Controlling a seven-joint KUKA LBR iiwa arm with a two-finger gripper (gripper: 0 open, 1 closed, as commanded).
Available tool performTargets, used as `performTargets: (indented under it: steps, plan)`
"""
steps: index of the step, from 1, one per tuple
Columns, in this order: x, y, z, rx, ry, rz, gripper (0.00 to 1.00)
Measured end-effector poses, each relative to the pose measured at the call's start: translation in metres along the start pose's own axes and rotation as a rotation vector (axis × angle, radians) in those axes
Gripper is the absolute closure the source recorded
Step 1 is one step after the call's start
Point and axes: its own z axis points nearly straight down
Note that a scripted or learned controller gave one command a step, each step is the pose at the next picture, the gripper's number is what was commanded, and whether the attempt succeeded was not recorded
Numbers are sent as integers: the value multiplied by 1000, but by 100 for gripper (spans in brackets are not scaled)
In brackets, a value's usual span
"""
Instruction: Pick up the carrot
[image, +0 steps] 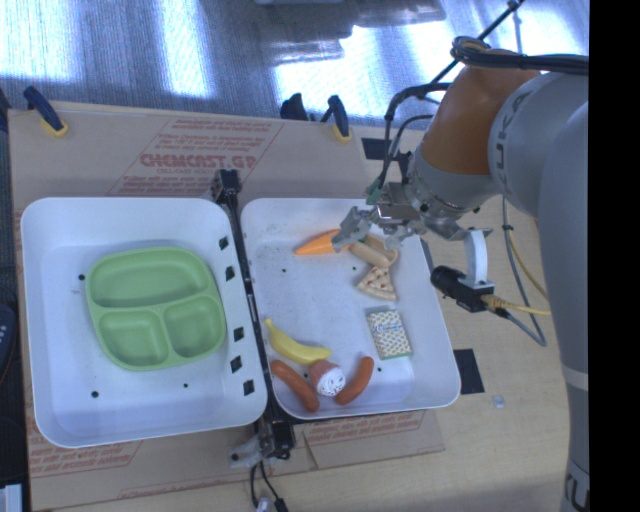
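White bin, tapered orange carrot

Bright, cool light falls from above and behind the bench, washing the metal floor at the top into blue-white glare. The two white bins are evenly lit, close to overexposed, with soft grey shading along their inner walls. The arm casts only a faint shadow over the right bin's far corner; its orange band glows warm against the grey casing. Colours lean blue. The frame is slightly soft throughout, fine print on the cardboard readable but fuzzy. Straight edges bow a little toward the corners.
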Motion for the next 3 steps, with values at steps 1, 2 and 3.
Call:
performTargets:
  steps: [1, 2, 3]
  plan:
    - [-29, 62, 64, 0, 0, 63, 0]
    - [-38, 67, 137, -11, 3, 146, 0]
    - [-39, 67, 137, -14, 4, 341, 0]
